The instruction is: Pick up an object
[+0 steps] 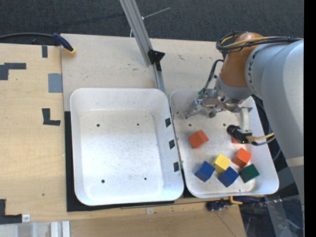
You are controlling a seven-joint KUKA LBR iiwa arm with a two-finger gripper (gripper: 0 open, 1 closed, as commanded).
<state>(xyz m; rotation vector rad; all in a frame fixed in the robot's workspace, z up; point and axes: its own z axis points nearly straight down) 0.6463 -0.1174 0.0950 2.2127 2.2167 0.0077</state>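
Arm (276, 73): bulky smooth grey casing, rounded; orange band (236, 65) above wrist. Thin black cables are looped over band. Gripper (210, 105): small metal assy w/ bare wiring. Black fitting w/ yellow cable is seen nearby.

Bare floor surrounds the lone orange cube (198, 139); other blocks (227, 169) cluster.

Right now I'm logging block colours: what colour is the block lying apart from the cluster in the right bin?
Orange-red; the block shows clearly in the camera view.
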